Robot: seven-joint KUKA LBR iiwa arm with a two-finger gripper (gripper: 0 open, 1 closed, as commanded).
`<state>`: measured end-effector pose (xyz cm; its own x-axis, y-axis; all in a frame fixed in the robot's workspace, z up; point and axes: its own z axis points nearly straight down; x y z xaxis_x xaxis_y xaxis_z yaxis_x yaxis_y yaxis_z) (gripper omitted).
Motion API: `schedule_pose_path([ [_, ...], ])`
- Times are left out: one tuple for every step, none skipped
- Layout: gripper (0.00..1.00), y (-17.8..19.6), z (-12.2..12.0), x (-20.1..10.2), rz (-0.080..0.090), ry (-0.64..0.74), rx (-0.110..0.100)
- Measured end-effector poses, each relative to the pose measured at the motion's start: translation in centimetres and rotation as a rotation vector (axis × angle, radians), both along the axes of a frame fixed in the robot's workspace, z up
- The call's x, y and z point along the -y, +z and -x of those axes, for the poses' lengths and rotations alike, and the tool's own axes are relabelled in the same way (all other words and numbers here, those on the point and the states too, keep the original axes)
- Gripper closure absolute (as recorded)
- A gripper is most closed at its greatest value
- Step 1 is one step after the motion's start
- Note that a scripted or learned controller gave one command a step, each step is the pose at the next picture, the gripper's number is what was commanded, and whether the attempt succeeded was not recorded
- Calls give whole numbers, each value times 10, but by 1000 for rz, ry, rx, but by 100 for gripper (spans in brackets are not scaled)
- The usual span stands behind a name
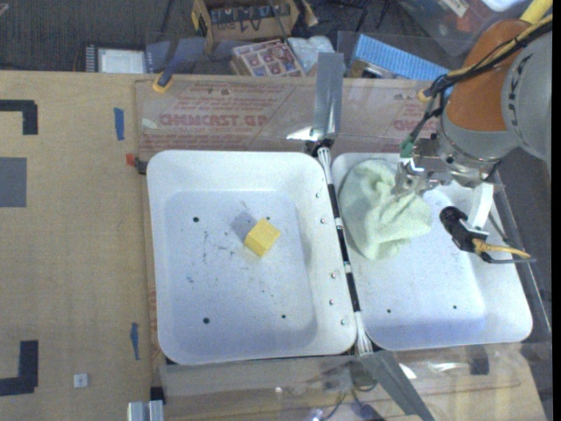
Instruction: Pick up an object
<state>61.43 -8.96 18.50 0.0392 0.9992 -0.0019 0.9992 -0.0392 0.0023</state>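
Right bin (491,323): pale green cloth (381,213), crumpled, against the left wall toward the far corner. End effector (410,185): down on the cloth's right part; finger spacing cannot be told. Left bin (175,191): yellow cube (262,238), near centre, apart from the walls.

Two white bins sit side by side: the left bin (175,200) and the right bin (491,314). There is one yellow block (262,237) and one pale green cloth (381,210).
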Motion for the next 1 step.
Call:
schedule_pose_path([
  [100, 2, -50, -13, -1, 33, -1],
])
